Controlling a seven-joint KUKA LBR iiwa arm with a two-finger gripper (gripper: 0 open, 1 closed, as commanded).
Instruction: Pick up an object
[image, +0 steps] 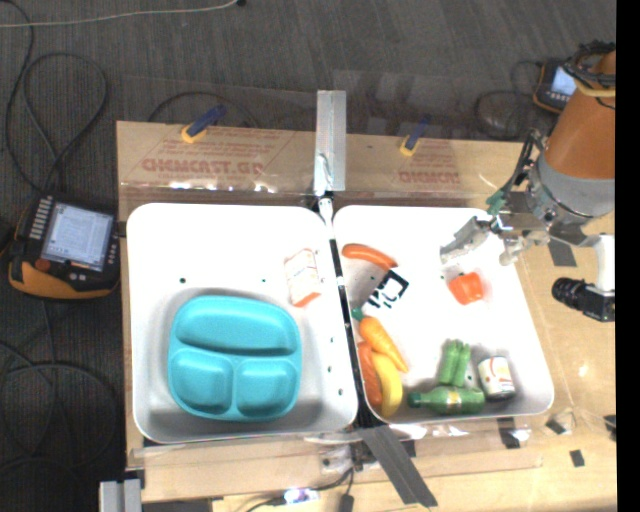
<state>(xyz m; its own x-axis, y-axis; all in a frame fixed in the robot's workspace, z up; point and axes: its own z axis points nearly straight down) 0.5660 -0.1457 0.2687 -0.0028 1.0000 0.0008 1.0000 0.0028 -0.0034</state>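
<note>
Camera view: the gripper (478, 243) is seen above the right bin (425, 232), jaws spread wide with nothing between them. An orange pepper (467, 288) is placed just below the gripper.

Arm (585, 150) enters at upper right: fat rounded segment w/ orange band, matte, approx. cylindrical, widest part of the body. Below band, a grey collar ring, lighter than the orange, smooth finish. Under that a darker wrist block w/ small silver brackets & fittings, edges angular vs. the round arm above. Thin wires, incl. one w/ a greenish tint, run along the wrist's left side. Hand (478, 240) is pale grey/silver metal, slim flat-sided parts, a few dark spots that may be screws — too small to tell. Whether any markings sit on the band: can't make out; top of arm cut off by frame edge.
</note>
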